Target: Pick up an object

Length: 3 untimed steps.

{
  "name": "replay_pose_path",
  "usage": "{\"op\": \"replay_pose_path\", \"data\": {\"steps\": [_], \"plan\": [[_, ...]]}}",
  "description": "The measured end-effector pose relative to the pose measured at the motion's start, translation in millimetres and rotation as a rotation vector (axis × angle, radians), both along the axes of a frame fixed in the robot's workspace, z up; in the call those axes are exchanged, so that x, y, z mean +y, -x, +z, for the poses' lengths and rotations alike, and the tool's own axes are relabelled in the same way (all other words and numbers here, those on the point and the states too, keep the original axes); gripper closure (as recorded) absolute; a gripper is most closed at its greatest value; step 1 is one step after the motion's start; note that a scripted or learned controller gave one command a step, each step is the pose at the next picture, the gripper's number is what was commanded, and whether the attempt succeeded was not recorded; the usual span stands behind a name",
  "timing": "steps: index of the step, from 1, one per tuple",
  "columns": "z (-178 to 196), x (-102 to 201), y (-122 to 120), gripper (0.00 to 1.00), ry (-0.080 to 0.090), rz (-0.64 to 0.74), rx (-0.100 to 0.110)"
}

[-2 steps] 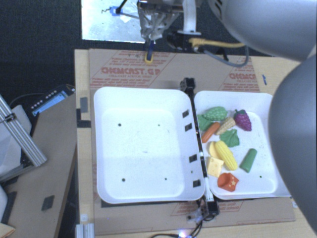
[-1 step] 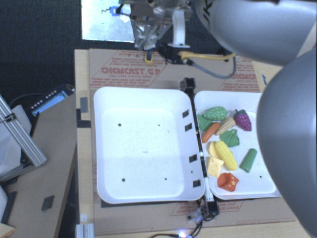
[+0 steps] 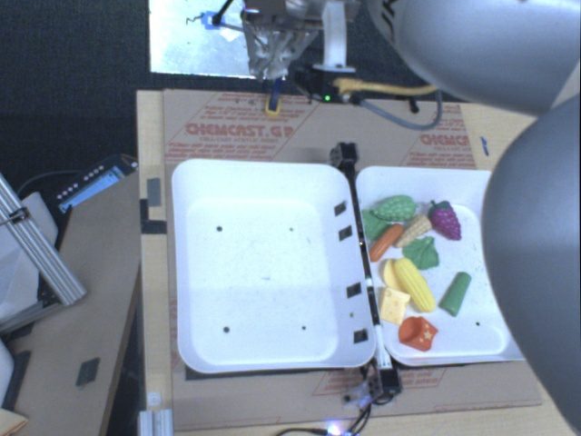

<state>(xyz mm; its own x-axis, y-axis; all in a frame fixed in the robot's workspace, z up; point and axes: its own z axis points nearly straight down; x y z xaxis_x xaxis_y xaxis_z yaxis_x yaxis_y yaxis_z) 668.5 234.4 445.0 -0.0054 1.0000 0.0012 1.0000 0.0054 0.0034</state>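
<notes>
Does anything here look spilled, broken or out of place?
Nothing stands out. The toy foods, such as the corn and grapes, lie loosely piled inside the right bin, none spilled over its rim.

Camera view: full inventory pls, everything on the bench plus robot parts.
left bin: 1, white, left half of bench
right bin: 1, white, right half, holds the toy food
grapes: 1, purple, top right of right bin
carrot: 1, orange, upper left of right bin
corn: 1, yellow, middle of right bin
cheese wedge: 1, pale yellow, below corn
red pepper: 1, red, bottom of right bin
green stick: 1, green, right of corn
gripper: 1, metal, above bench's far edge
arm: 1, grey, right side
</notes>
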Motion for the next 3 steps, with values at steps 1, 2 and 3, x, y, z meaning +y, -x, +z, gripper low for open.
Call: {"op": "replay_pose_path", "data": {"steps": [1, 2, 3], "plan": [[17, 0, 0, 1.00, 0.000, 0.001, 0.000], [39, 0, 0, 1.00, 0.000, 0.001, -0.001], [54, 0, 0, 1.00, 0.000, 0.001, 0.000]]}}
